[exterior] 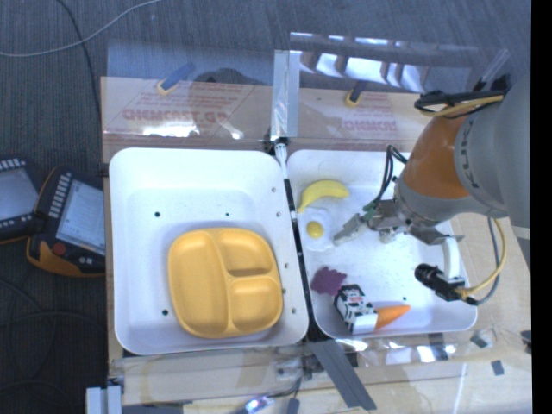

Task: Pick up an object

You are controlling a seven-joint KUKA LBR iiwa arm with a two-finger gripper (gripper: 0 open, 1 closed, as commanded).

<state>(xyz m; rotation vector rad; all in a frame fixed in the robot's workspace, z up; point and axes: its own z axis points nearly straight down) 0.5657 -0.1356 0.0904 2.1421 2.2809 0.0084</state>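
Observation:
The right bin [448, 322] holds several small objects. A yellow banana [323, 193] lies at its upper left. Just below it sits a white piece with a yellow centre [315, 228]. A purple piece [328, 279], a black-and-white object [351, 303] and an orange carrot [391, 315] lie along the near side. My gripper [365, 229] hangs over the middle of this bin, right of the white-and-yellow piece. It is open, with nothing between its fingers; one finger [345, 229] points left toward that piece.
The left bin [138, 188] carries a yellow divided plate [226, 279]. A raised wall [291, 231] separates the two bins. A teach pendant [65, 222] lies on the floor at far left. The arm's cables [483, 274] hang over the right bin's right side.

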